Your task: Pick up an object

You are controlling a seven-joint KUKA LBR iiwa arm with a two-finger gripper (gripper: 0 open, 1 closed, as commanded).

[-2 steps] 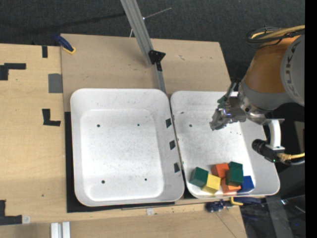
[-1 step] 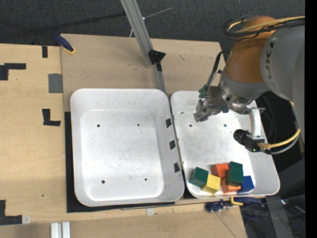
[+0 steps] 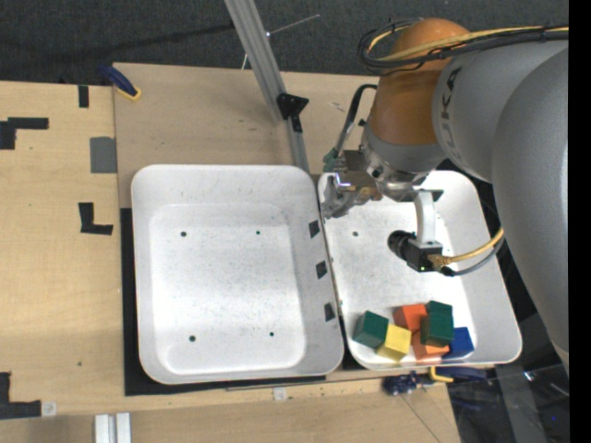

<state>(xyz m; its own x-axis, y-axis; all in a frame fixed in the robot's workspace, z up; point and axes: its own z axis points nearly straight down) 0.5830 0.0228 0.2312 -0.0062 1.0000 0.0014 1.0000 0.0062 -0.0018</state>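
Note:
Several small blocks lie huddled at the near edge of the right bin [image 3: 369,257]: a green one [image 3: 372,329], a yellow one [image 3: 397,341], an orange one [image 3: 411,317], a dark green one [image 3: 440,320] and a blue one [image 3: 461,341]. My gripper [image 3: 343,190] hangs over the far left corner of that bin, close to the wall shared with the left bin. It is well away from the blocks, which sit toward the near right. The wrist's orange band [image 3: 416,72] and the grey arm hide the bin's far right part.
The left bin [image 3: 226,270] lies beside the right one, their rims touching. A slanted metal pole [image 3: 263,53] runs down to the bins' far junction. A black fitting with a yellow cable [image 3: 413,249] hangs over the middle of the right bin.

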